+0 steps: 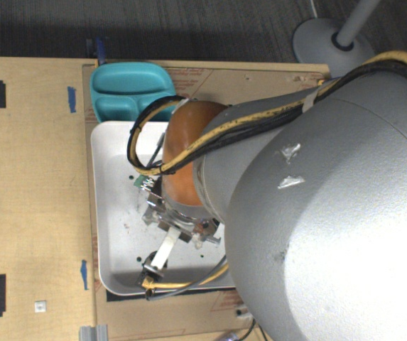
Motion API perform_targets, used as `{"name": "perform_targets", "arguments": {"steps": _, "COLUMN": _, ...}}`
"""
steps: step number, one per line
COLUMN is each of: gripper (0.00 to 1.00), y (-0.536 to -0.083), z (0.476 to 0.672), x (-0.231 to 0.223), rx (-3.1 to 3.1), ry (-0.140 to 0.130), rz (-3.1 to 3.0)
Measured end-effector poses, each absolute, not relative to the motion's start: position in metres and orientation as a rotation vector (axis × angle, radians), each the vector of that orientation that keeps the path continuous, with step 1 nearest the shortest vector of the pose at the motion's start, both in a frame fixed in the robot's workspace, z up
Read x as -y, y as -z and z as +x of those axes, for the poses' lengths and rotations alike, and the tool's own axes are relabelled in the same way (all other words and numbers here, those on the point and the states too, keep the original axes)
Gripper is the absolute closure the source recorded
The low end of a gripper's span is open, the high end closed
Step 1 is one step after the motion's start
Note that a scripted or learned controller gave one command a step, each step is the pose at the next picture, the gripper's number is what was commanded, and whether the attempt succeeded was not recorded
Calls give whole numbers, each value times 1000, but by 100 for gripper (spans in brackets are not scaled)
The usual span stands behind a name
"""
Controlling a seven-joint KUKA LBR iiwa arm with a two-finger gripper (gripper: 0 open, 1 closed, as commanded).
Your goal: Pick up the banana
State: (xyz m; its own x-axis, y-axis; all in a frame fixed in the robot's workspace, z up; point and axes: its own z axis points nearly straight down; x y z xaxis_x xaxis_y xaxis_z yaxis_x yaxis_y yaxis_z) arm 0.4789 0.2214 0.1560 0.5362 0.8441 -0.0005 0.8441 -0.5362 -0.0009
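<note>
— Where does your arm [317, 190] stand?
— It leans in from the right. Its orange band [185, 148] is over the white bin [114, 212], and the gripper [177, 224] is low above the bin's floor. I cannot tell you whether the claw is released or clenched.
— And the banana?
— I cannot tell where it lies; your arm covers much of the bin. A teal tray [128, 84] sits at the bin's far end.

Grey rounded arm casing [331, 204]; orange band [183, 155] directly behind gripper [180, 226]; black-and-yellow cables [260, 119] looping beside it
</note>
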Motion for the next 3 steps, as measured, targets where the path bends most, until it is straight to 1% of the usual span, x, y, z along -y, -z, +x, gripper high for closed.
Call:
{"name": "perform_targets", "arguments": {"steps": 1, "gripper": 0, "y": -132, "z": 478, "x": -224, "rx": 1331, "ry": -8, "rz": -2843}}
{"name": "perform_targets", "arguments": {"steps": 2, "gripper": 0, "y": -136, "z": 479, "x": -225, "rx": 1020, "ry": -2, "rz": -2971}}
{"name": "perform_targets", "arguments": {"steps": 3, "gripper": 0, "y": -147, "z": 478, "x": -109, "rx": 1051, "ry": -5, "rz": -2952}}
